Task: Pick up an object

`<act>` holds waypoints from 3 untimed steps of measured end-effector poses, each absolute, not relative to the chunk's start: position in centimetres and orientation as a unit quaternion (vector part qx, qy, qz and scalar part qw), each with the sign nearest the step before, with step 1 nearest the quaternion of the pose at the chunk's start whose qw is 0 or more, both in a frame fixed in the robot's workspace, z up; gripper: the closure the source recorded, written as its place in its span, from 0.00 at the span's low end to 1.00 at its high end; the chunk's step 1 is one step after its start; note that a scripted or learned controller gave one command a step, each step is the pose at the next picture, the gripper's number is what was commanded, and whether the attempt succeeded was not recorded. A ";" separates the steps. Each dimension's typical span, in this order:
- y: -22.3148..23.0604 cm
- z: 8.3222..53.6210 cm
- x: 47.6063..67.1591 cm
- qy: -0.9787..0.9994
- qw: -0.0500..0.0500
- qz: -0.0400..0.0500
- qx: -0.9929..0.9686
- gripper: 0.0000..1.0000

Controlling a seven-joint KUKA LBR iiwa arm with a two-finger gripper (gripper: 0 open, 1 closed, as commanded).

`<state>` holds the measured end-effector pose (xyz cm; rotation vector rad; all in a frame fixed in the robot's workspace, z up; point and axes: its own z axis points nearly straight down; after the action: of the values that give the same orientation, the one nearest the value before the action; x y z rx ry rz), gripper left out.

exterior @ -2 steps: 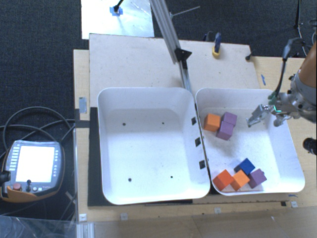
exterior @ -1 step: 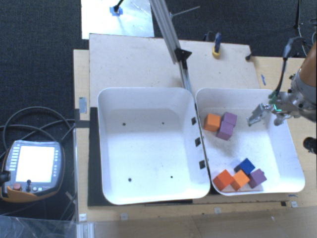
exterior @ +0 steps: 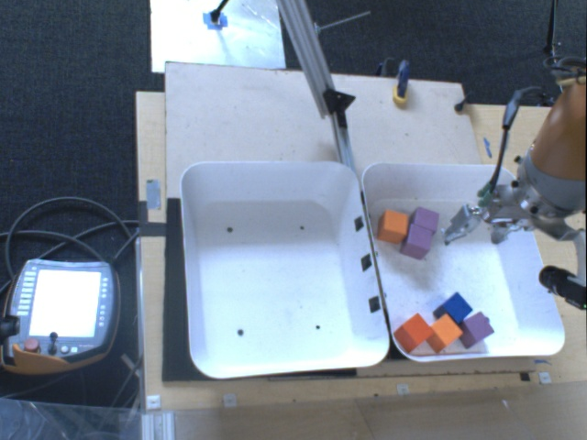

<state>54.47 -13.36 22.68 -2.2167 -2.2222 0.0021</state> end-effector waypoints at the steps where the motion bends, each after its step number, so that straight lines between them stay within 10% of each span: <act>1: -12.4 17.8 54.2 -0.708 0.002 0.001 -0.706 0.00; 2: -12.0 13.6 54.3 -0.708 0.002 0.001 -0.706 0.00; 3: -12.1 14.9 54.5 -0.708 -0.001 -0.001 -0.706 1.00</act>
<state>54.46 -12.12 14.92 -2.2194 -2.2275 -0.0038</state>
